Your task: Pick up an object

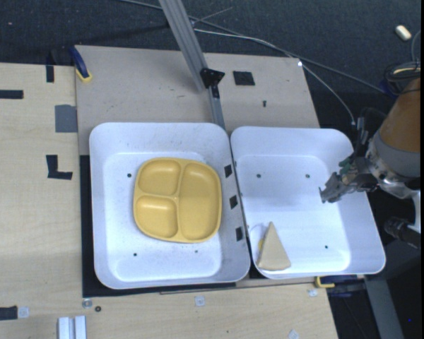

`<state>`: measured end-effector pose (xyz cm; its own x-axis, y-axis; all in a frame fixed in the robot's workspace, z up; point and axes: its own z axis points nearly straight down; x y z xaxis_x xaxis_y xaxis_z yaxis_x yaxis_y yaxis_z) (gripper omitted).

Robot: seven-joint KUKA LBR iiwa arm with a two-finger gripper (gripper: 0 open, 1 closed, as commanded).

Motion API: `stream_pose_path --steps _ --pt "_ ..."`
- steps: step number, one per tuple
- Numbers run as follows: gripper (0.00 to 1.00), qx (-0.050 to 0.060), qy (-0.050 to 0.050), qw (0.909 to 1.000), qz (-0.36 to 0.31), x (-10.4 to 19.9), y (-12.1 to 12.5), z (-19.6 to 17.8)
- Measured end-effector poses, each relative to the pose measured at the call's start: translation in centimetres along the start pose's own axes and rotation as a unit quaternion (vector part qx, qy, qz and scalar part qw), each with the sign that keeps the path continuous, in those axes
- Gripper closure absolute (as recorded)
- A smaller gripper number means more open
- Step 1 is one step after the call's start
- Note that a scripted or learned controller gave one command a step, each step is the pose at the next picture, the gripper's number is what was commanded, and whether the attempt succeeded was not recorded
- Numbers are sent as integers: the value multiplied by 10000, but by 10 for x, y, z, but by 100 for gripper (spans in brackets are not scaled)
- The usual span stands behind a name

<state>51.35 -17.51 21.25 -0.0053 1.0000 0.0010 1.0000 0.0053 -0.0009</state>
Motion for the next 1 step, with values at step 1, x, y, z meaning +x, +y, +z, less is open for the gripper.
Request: stream_pose_path --steps 1 --pt "100 5 2 10000 -4 53 8 9"
